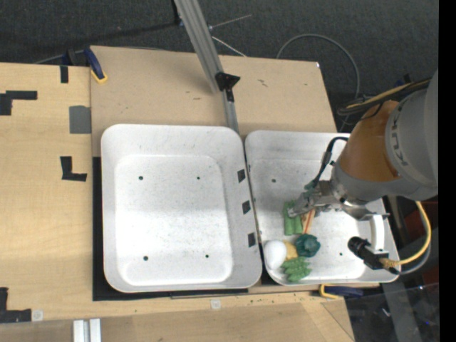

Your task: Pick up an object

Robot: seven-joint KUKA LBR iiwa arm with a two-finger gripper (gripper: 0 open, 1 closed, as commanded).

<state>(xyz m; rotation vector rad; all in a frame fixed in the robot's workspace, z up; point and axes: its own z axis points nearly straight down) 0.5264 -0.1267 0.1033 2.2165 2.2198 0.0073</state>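
In the right bin I see the arm reaching in from the right, its orange band above the wrist and the gripper lowered to the cluster of objects near the bin's front. The gripper's tip sits right over the top of a light green block and a thin orange stick that lies just beside it. From this slanted overhead angle I cannot tell how wide the gripper stands or whether anything is caught in it; the metal parts blur into the objects beneath.

Just below those two pieces lies a dark teal rounded object, touching or nearly touching the orange stick's lower end. At the bin's front edge rests a white ball, with a small yellow piece just to its right, between the ball and the teal object. A bumpy green toy lies against the front rim, below the yellow piece. A black fitting on the arm hangs over the right side of the same bin.

The left bin sits side by side with the right one, their rims touching along the middle. A grey pole slants down from the top toward the gap between the bins.
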